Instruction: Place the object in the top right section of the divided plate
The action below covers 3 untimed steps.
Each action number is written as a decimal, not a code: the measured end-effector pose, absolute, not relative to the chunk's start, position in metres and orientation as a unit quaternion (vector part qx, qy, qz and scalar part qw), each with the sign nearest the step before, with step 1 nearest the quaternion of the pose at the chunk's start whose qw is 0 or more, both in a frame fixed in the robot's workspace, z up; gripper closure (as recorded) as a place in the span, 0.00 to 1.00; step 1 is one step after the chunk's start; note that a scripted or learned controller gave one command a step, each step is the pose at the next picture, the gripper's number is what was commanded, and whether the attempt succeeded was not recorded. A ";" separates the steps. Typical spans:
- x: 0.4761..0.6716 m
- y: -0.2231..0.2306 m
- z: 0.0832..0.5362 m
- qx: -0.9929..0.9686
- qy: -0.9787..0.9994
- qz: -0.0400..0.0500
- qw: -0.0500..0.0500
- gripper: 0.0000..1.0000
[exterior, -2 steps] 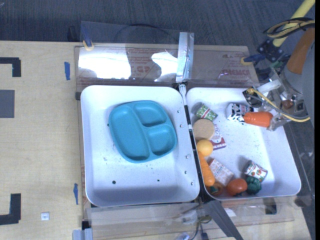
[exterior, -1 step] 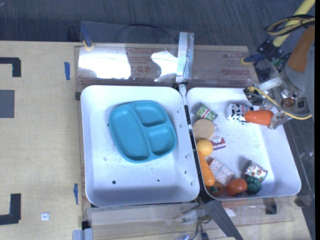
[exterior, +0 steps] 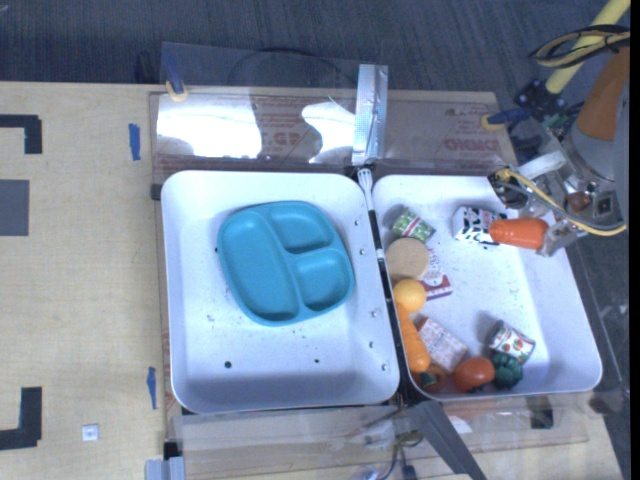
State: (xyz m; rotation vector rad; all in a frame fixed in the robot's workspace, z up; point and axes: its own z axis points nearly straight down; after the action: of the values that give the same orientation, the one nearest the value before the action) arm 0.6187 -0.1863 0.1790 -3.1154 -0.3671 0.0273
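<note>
The wooden bench (exterior: 70,298) carries two shallow white bins side by side. The left bin (exterior: 200,368) holds a blue divided plate (exterior: 287,261) with all of its sections bare. The right bin (exterior: 560,318) holds a scatter of toy food: a tan round piece (exterior: 406,258), a yellow one (exterior: 408,295) just below it, an orange carrot shape (exterior: 413,341), a red tomato (exterior: 473,373), a green piece (exterior: 508,373), and small printed packets (exterior: 512,344). The grey arm (exterior: 600,118) reaches in at that bin's upper right corner. Its tool (exterior: 545,233) appears to be gripping an orange carrot-like object (exterior: 518,232), held over the right bin beside a black-and-white item (exterior: 473,224), though the contact point is blurred.
</note>
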 end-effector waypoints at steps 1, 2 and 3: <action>0.619 -0.185 0.186 -0.993 -0.119 0.011 0.002 1.00; 0.620 -0.184 0.193 -0.993 -0.121 0.012 0.002 1.00; 0.621 -0.183 0.200 -0.992 -0.123 0.014 0.002 1.00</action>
State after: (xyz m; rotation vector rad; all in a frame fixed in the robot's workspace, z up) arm 0.6210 -0.1833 0.1998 -3.1141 -0.3851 0.0450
